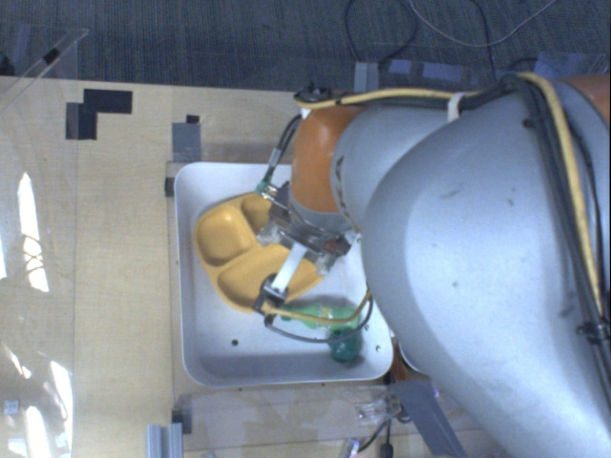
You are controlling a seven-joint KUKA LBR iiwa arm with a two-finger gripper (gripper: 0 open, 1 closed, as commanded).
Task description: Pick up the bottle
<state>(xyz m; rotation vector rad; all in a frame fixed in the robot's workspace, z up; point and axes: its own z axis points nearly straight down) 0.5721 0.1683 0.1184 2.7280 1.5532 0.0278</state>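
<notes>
the grey arm (pixel 477 256) comes in from the right and covers most of that side of the view, its orange band (pixel 320 165) sitting above the far right part of a white bin (pixel 205 351). below the band the tool (pixel 301 246) hangs low over the bin, right above the near right edge of a yellow dish (pixel 221 237). its tip is buried among brackets and cabling, so i cannot tell whether the tool is apart or together, and nothing can be seen clamped in it.

the bottle (pixel 325 315) is a clear green one. it lies on its side on the bin floor, near the bin's front right corner, with its darker green cap (pixel 346 351) pointing toward the front wall. it lies just beside the near edge of the yellow dish and just below the tool in the view. a yellow cable crosses over it. whether the tool touches the bottle cannot be made out.

the yellow dish is split into rounded compartments and lies in the left and middle part of the bin, tilted a little. the bin rests on a pale wooden table (pixel 95 256), which bears a black stepped mark (pixel 95 111) near its far left. beyond the table is dark carpet (pixel 191 17), where thin black wires (pixel 382 8) loop.
</notes>
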